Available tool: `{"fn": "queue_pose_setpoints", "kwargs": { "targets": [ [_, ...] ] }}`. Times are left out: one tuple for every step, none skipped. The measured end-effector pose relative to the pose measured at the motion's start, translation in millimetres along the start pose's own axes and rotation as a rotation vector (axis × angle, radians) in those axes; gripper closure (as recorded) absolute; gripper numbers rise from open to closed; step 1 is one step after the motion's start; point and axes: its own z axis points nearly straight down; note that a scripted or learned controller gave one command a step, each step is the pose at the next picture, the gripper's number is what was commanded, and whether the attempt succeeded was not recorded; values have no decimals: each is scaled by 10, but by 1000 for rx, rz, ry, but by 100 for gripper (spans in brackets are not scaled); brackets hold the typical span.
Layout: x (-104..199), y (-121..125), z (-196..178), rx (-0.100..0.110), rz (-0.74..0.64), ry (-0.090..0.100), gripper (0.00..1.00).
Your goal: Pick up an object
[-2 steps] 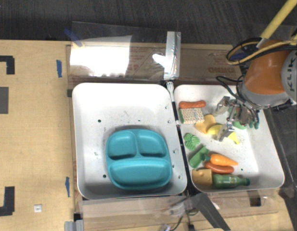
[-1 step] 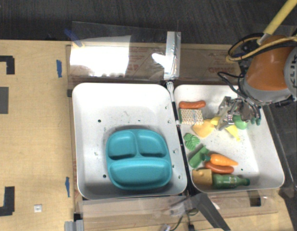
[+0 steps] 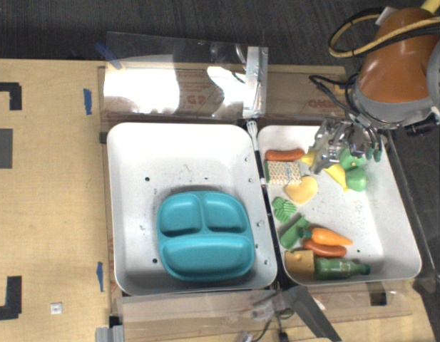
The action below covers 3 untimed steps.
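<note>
My gripper (image 3: 342, 150) hangs low over the far part of the right bin (image 3: 391, 234), on the grey arm with its orange band (image 3: 394, 55). Right beneath and beside it lie a yellow wedge (image 3: 336, 172) and a green toy (image 3: 356, 182); whether either is touched I cannot tell. To its left lie an orange sausage (image 3: 284, 154), a speckled cracker block (image 3: 282, 170) and a yellow heart-shaped piece (image 3: 302, 189). Nearer the front are a green leafy piece (image 3: 283, 208), a carrot (image 3: 329, 236), a green bottle (image 3: 341, 267) and a brown piece (image 3: 299, 262).
The left bin (image 3: 134, 155) holds a teal divided plate (image 3: 204, 235) toward its front. A shiny foil-covered panel (image 3: 184, 84) stands behind the bins. Yellow and black cables (image 3: 355, 30) loop by the arm. The cardboard bench top (image 3: 41, 191) stretches to the left.
</note>
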Motion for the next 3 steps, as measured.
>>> {"fn": "queue_pose_setpoints", "kwargs": {
  "targets": [
    [-374,-93,-397,3,-38,5,100],
    [-456,-189,-1027,3,109,4,100],
    [-101,-18,-486,2,-18,15,100]
  ]
}}
